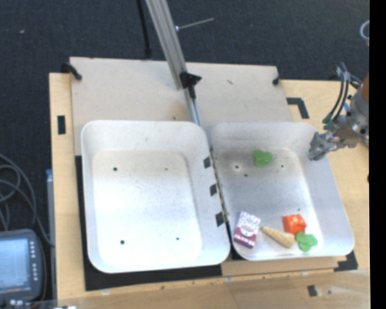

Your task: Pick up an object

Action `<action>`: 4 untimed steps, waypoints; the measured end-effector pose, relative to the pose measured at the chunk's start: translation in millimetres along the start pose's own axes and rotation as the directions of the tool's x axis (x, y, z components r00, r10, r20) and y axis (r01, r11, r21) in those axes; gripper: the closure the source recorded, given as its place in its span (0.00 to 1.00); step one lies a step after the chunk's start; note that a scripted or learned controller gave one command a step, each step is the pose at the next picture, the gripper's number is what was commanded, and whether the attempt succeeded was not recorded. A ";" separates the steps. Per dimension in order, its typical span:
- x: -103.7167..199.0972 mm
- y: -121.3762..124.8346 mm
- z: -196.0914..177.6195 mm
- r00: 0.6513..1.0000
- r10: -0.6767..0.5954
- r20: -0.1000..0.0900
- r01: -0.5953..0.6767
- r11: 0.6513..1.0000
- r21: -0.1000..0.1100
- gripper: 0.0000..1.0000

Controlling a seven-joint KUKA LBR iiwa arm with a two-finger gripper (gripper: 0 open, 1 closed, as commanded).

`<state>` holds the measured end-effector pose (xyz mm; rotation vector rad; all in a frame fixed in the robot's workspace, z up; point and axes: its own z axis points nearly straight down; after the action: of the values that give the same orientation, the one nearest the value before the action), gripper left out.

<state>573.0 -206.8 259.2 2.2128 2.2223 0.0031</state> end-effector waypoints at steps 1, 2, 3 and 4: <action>51.2 -14.9 -7.3 1.000 -0.002 -0.003 0.002 1.000 0.003 1.00; 112.5 -24.1 -8.4 1.000 -0.003 -0.004 0.003 1.000 0.003 1.00; 160.6 -32.9 -14.2 1.000 -0.003 -0.004 0.003 1.000 0.003 1.00; 206.9 -33.7 -3.1 1.000 -0.002 -0.003 0.002 1.000 0.005 1.00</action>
<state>538.4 0.0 261.6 2.2143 2.2286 0.0017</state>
